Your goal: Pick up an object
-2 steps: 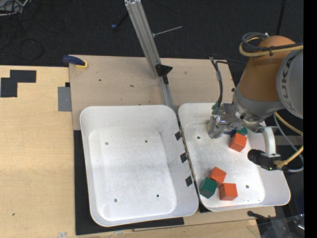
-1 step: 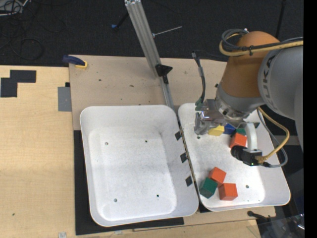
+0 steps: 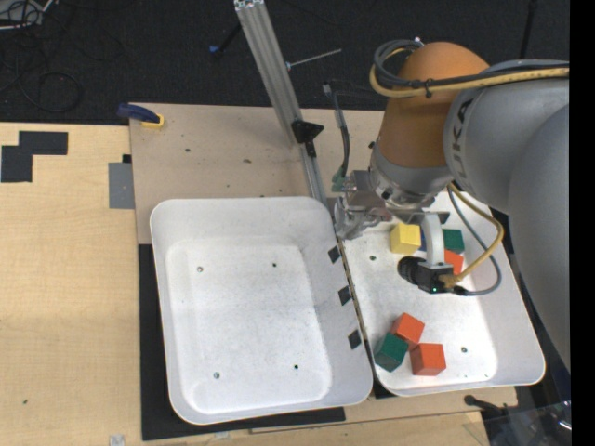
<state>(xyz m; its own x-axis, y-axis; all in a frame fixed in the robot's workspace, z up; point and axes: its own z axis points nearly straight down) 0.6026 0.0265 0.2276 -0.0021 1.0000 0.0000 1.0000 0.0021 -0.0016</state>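
Note:
My gripper (image 3: 356, 214) hangs low over the far left corner of the right bin (image 3: 517, 372), close to the wall it shares with the left bin. A yellow block (image 3: 405, 239) lies just to its right, apart from it. Beyond that sit a green block (image 3: 453, 241) and a red-orange block (image 3: 455, 262), partly covered by a black fitting and cable on the arm. At the bin's near end an orange block (image 3: 409, 327), a dark green block (image 3: 391, 351) and another orange block (image 3: 428, 358) lie close together.
The left bin (image 3: 160, 223) stands beside the right one. A slanted aluminium post (image 3: 271, 68) rises behind the gripper. A blue clamp (image 3: 139, 113) sits at the bench's far left corner. The bulky grey arm (image 3: 521, 156) covers the right side.

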